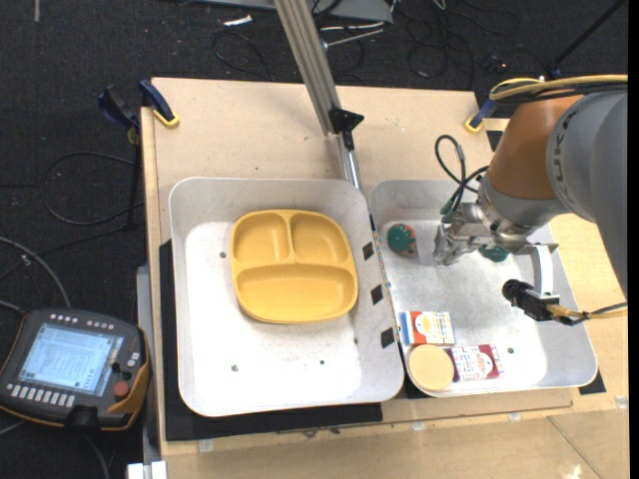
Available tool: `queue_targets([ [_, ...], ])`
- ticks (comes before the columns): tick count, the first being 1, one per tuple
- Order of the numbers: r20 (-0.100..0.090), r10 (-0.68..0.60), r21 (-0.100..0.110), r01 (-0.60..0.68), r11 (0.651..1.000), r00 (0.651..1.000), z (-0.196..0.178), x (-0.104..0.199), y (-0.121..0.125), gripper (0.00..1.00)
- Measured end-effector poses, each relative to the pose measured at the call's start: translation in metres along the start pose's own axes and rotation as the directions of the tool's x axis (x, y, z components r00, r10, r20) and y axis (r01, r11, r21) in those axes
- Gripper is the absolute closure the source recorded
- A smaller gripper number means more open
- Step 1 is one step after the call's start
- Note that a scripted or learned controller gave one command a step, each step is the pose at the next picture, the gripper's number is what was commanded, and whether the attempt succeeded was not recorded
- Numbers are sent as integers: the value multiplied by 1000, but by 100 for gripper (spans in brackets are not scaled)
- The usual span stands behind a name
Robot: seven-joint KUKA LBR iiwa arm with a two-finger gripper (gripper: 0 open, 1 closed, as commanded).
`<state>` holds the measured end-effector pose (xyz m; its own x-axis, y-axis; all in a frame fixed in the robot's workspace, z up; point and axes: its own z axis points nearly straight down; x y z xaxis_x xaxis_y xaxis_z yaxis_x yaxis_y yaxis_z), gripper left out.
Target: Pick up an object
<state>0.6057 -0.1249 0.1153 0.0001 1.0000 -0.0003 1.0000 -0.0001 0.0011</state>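
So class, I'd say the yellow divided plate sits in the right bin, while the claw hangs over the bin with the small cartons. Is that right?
Not quite: the yellow divided plate sits in the left bin, as the camera view shows. The rest holds: the claw hangs over the right bin with the small cartons.

Two white bins: left bin (200, 367), right bin (479, 297). One yellow divided plate (295, 265). Two small cartons: one (426, 326), another (475, 362). One round tan lid (432, 367). One small teal ball (401, 238). One handheld pendant (70, 365). Two clamps on the desk: (160, 103), (477, 120).
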Motion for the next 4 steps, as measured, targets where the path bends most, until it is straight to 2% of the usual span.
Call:
queue_targets([
  [1,1,-3,-4,3,1000,1000,-50,1,11,100],
  [2,1,-3,-7,3,1000,1000,-114,2,12,100],
  [3,1,-3,1,3,1000,1000,-105,3,12,100],
  [4,-2,-8,2,8,1000,1000,-99,57,17,100],
])
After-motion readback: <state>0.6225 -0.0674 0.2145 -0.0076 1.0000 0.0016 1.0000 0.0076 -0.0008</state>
